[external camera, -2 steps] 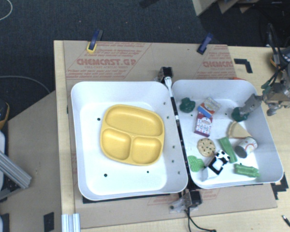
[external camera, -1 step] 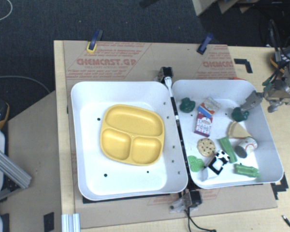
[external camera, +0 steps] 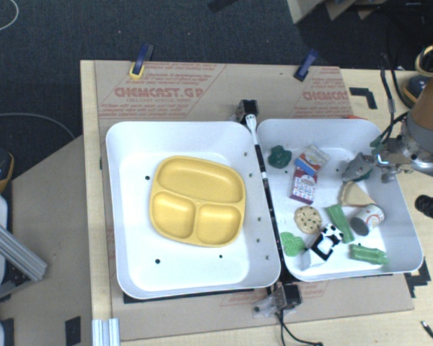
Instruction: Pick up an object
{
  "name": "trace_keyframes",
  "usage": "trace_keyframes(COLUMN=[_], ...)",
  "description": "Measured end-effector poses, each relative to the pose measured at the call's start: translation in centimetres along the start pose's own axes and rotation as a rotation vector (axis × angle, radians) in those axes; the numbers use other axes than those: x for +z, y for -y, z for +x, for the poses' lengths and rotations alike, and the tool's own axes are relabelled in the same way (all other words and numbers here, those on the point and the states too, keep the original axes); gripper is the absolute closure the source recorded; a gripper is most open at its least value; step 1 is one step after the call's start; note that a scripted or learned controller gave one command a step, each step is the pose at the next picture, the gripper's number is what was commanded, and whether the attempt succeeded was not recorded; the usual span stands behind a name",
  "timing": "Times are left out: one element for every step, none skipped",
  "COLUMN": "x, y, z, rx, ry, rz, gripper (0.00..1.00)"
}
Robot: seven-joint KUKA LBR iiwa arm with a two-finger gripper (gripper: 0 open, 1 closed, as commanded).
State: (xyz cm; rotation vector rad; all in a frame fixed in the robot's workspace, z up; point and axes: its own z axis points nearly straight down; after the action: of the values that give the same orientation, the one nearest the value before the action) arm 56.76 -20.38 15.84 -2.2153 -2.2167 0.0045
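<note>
Hand [external camera: 362, 166] hangs low over the right bin [external camera: 398, 231], near its far right corner; whether its digits are apart or together cannot be told, and nothing shows held. Nearest object: tan wedge [external camera: 353, 194], just below the hand toward the camera. Red-and-white packet [external camera: 304, 179] lies farther to its left.

The brown paper sheet [external camera: 202, 85] under the bins reads "CHEMCAST" in red. The print repeats at its right, partly cut off.
</note>
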Motion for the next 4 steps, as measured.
trace_keyframes(x=[6.0,7.5,6.3,1.3], y=[0.7,0.8,0.7,0.3], z=[-0.4,-0.3,-0.4,0.5], rx=[0.001,0.000,0.000,-0.001], ry=[0.000,0.001,0.003,0.006], rz=[0.001,-0.003,-0.008,-0.014], gripper=[0.00,0.00,1.00,1.00])
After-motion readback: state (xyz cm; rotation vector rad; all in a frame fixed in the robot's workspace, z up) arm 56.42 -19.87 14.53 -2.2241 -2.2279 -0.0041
